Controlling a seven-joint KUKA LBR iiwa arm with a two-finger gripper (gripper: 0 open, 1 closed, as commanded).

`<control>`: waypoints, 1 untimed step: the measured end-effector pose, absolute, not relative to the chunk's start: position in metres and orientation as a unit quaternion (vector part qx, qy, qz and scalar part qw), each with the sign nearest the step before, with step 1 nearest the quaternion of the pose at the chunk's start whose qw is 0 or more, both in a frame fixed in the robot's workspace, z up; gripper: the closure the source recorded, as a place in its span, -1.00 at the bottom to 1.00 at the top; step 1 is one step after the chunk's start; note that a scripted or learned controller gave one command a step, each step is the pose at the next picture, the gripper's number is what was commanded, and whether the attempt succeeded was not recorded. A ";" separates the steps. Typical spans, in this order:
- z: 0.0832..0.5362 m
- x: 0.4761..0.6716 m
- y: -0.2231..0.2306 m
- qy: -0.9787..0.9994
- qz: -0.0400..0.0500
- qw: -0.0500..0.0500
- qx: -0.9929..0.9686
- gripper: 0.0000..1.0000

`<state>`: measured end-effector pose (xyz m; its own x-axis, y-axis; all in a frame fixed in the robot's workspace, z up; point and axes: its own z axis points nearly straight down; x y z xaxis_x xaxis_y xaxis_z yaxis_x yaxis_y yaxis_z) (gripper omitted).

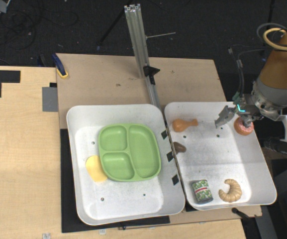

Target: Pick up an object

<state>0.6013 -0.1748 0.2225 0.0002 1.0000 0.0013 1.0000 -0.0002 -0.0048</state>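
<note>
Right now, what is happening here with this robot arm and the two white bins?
The grey arm reaches in from the right, and its tool hangs over the upper right part of the right bin, with nothing between its fingers. In that bin lie an orange drumstick-shaped toy, a small brown piece, a green can, a croissant and a reddish round thing at the right wall, close to the tool. The left bin holds a green divided plate and a yellow item beside it.
</note>
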 end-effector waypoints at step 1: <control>0.223 0.602 -0.175 -0.707 0.001 0.001 -0.707 -1.00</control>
